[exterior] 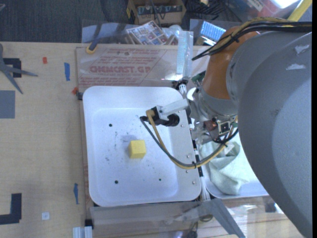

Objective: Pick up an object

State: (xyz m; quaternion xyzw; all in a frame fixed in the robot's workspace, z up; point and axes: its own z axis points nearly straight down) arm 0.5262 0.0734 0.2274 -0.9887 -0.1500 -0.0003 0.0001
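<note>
Lying near the middle of the left shallow white plastic bin point(94, 113), a small yellow foam-like cube point(137, 148) looks light and slightly soft, best pinched across two flat opposite sides, while the grey arm's gripper point(214, 128) hangs near the bin's right rim, open or closed I cannot tell.

Two white bins sit on the tabletop point(39, 148). The left bin point(99, 113) holds one yellow cube point(137, 148); the right bin point(242, 190), at 4 o'clock, holds one pale green cloth point(224, 175). Two blue tape strips point(67, 72) mark the tabletop, at 10 and 8 o'clock, plus one red mark point(44, 60) at 10 o'clock.
</note>
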